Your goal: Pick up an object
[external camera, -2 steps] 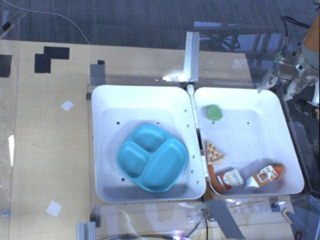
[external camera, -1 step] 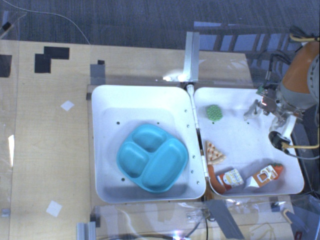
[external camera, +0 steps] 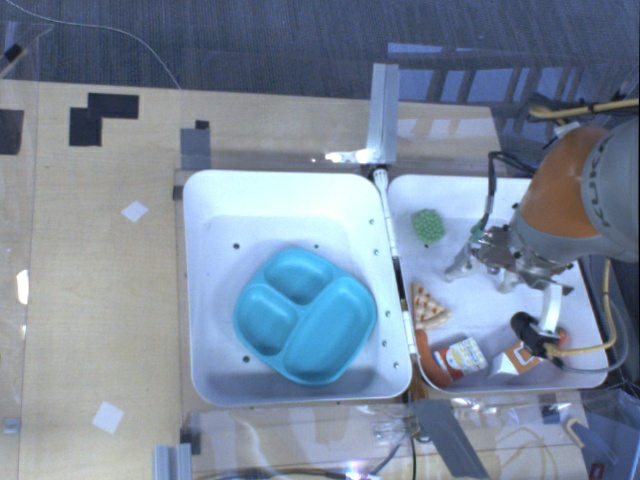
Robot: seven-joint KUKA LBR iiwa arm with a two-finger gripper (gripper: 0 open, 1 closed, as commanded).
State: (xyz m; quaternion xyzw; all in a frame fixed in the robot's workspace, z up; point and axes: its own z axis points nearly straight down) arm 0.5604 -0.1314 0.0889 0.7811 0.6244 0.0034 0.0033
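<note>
Jaws: I cannot tell from my feed whether they stand apart or together. The gripper (external camera: 505,258) reads as a cluster of grey metal low over the middle of the right bin, with nothing visibly between its parts.

1. Left bin (external camera: 215,208), white and shallow. It holds item 3.
2. Right bin (external camera: 455,190), white and shallow. It holds every small candidate for the pick.
3. Blue divided plate (external camera: 305,313), three compartments, lying flat at the near centre of the left bin. I judge it rigid, smooth and wide; it offers only the rim to grip, so it is a poor choice.
4. Arm (external camera: 560,193), grey with an orange band, reaching in from the right.
5. Orange sausage-shaped toy (external camera: 428,360), near left corner of the right bin, against the wall. Likely light and stiff, but crowded by the wall.
6. Small packet (external camera: 465,355), just right of the sausage. White with red and yellow print that I cannot read. Probably light and crushable.
7. Pizza-slice toy (external camera: 430,308), left side, flat on the floor. Thin, so hard to get under.
8. Green knobbly ball (external camera: 429,226), far left of the right bin, standing apart from the rest. I judge it light and textured; gripping across its middle looks the best take.

No other brands or writing are legible.
</note>
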